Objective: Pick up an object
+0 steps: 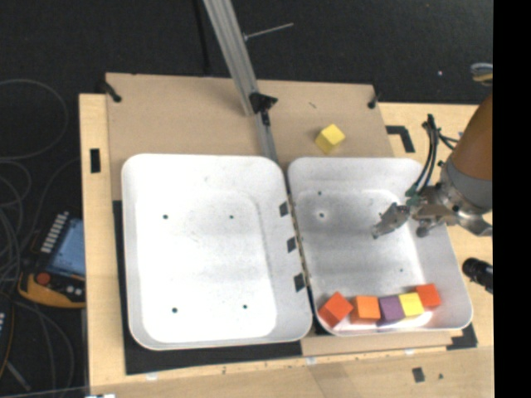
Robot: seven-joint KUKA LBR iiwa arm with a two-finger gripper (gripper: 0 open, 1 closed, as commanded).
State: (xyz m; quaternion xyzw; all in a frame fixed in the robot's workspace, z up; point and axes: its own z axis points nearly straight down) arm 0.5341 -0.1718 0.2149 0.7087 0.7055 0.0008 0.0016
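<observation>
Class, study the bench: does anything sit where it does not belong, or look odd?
Yes. One yellow block lies on the bare board behind the right bin, outside both bins, while the other blocks sit in a row along that bin's near edge.

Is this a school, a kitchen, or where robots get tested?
Most likely a robot test lab. A grey robot arm reaches over two white bins on a workbench, small coloured blocks sit in the right bin for it to pick up, and cables trail across the dark floor.
</observation>
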